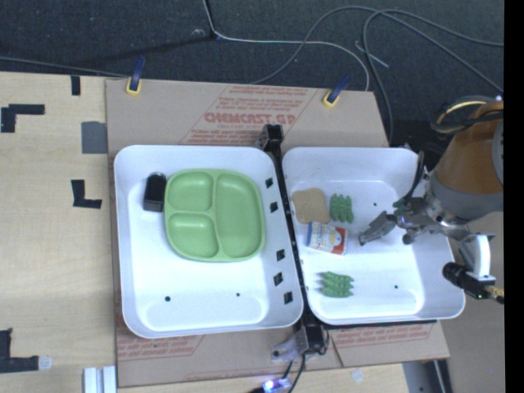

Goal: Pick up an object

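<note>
The right bin (409, 164) holds a tan flat piece (309, 205), a small green leafy item (341, 209), a white packet with red and blue print (327, 237) and a green pea pod (336, 284). My gripper (389, 234) hangs over the right half of this bin, to the right of the packet and apart from it. Its fingers (372, 231) are spread open with nothing between them. The grey arm with its orange band (471, 166) comes in from the right.
The left bin (131, 244) contains a green divided plate (215, 215) and a small black block (154, 191) at the plate's left. A black divider with clips (282, 219) runs between the bins. Cables (327, 31) lie behind the bench.
</note>
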`<state>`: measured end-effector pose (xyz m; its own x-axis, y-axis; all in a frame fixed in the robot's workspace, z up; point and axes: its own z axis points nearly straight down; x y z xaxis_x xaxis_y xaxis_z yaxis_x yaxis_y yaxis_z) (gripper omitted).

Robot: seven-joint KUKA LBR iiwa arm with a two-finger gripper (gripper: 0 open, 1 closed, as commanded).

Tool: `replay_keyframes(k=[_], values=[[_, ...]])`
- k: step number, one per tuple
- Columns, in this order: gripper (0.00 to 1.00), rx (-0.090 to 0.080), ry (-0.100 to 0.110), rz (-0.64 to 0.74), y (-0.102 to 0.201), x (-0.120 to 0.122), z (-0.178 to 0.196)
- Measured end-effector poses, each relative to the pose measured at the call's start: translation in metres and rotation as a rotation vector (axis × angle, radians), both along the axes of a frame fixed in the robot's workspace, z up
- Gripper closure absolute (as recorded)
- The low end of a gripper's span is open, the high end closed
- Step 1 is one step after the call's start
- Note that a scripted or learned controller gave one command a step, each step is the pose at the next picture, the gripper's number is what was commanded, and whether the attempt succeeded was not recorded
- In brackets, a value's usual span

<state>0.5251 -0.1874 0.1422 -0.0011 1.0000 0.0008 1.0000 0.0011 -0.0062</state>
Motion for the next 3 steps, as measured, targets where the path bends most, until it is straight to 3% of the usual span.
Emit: replay_keyframes(k=[1,2,3], values=[[0.0,-0.001,-0.003,0.0,0.001,-0.001,-0.053],[1.0,0.0,-0.004,0.001,0.001,0.0,-0.041],[1.0,-0.002,-0.011,0.001,0.003,0.004,0.022]])
